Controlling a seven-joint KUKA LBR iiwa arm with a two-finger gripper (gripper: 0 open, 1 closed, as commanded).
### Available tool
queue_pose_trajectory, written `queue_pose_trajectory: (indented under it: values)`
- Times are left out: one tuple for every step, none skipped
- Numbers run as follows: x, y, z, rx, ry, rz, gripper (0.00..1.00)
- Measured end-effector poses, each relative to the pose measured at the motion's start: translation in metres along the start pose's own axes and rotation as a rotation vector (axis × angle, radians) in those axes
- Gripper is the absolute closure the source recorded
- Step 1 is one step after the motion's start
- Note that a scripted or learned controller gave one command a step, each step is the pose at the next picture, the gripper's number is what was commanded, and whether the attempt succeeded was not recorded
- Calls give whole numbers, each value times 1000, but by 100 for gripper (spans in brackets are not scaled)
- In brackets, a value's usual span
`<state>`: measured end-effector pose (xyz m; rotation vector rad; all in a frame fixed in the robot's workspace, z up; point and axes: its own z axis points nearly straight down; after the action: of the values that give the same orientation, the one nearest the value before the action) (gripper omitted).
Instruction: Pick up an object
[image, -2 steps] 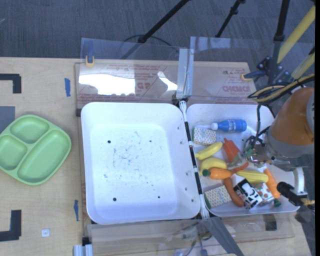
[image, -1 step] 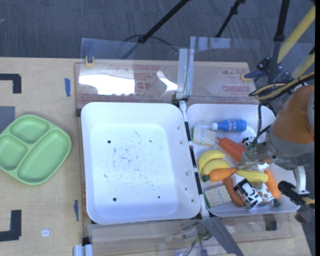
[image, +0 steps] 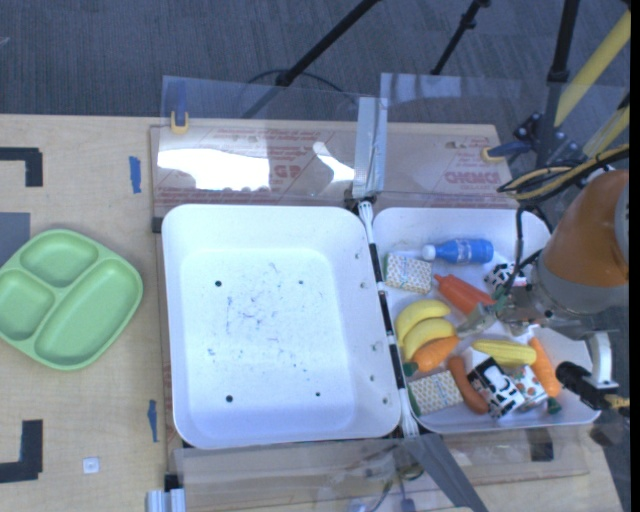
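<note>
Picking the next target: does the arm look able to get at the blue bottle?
Probably yes. The blue bottle lies uncovered at the far edge of the right bin, nothing stacked on it, and the arm hangs close beside.

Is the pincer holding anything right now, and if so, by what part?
Cannot be told. The pincer sits low among the toys in the right bin, beside the carrot, its tips too blurred.
</note>
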<state>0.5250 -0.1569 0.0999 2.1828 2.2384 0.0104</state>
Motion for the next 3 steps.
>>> queue_pose_trajectory:
  values:
    - [-33, -46, 14, 12, 6, 0, 0]
    - [-34, -44, 3, 8, 4, 1, 100]
    - [12, -44, -15, 14, 5, 86, 100]
